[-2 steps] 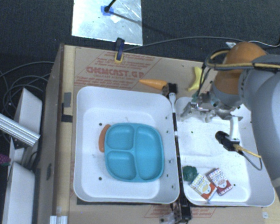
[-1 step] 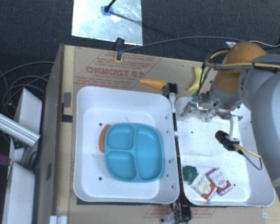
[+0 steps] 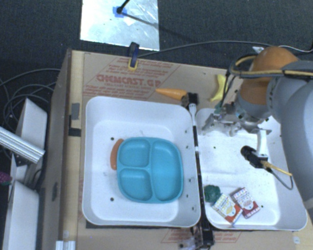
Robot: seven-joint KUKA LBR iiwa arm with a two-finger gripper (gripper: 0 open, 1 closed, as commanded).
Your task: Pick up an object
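Nothing is in hand yet, and the likeliest candidates sit in the near end of the right bin [image 3: 226, 166]: a dark green lump [image 3: 212, 193] against the bin's left wall, a white-and-orange packet [image 3: 226, 207] just beside it, and a red-and-white packet [image 3: 246, 201] touching or nearly touching that one; the packets look like light, stiff card, easy to lift but liable to skid on the smooth white floor, so the call would be to pinch one across its narrow width, coming down square; the green lump looks small and irregular, possibly soft, and a grip over its middle seems safest, though its spot close to the wall leaves little room on that side; the gripper [image 3: 214, 122] hangs over the far left corner of the same bin, well apart from all three, and whether it is spread or closed cannot be told from this angle; over in the left bin [image 3: 105, 122] a blue divided plate [image 3: 150, 167] lies flat, broad and low, a poor bet except by its rim, with an orange sausage-shaped piece [image 3: 113, 153] along its left edge, rounded and apt to roll; beyond the bins, on the desk [image 3: 122, 75], a carrot [image 3: 170, 93] and a yellow banana-like piece [image 3: 219, 88] lie outside the working area.
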